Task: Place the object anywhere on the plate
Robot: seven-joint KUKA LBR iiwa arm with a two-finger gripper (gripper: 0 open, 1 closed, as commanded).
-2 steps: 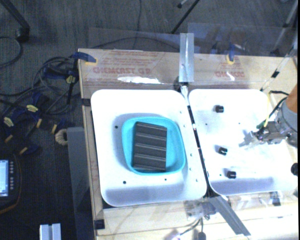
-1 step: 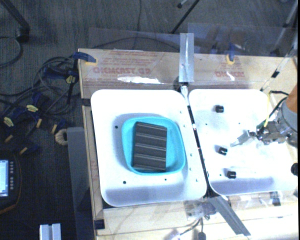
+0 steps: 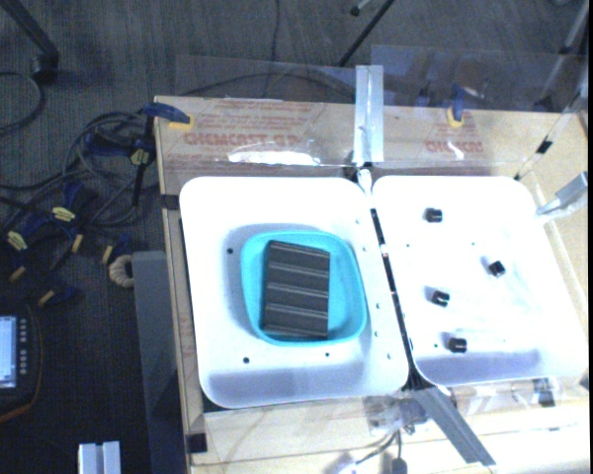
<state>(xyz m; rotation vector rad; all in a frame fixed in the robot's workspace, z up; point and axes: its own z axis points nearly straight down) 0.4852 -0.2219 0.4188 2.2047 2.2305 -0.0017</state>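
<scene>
A dark grey ribbed block (image 3: 297, 289) lies flat on the light blue plate (image 3: 350, 299). The plate sits in the middle of the left white bin (image 3: 208, 363). The block covers most of the plate's centre, and its long side runs front to back.
The right white bin (image 3: 534, 363) holds several small black pieces, such as one (image 3: 433, 215) near its back and one (image 3: 458, 344) near its front. A grey upright post (image 3: 369, 112) stands behind the seam between the bins. Cables and clamps lie on the floor at left.
</scene>
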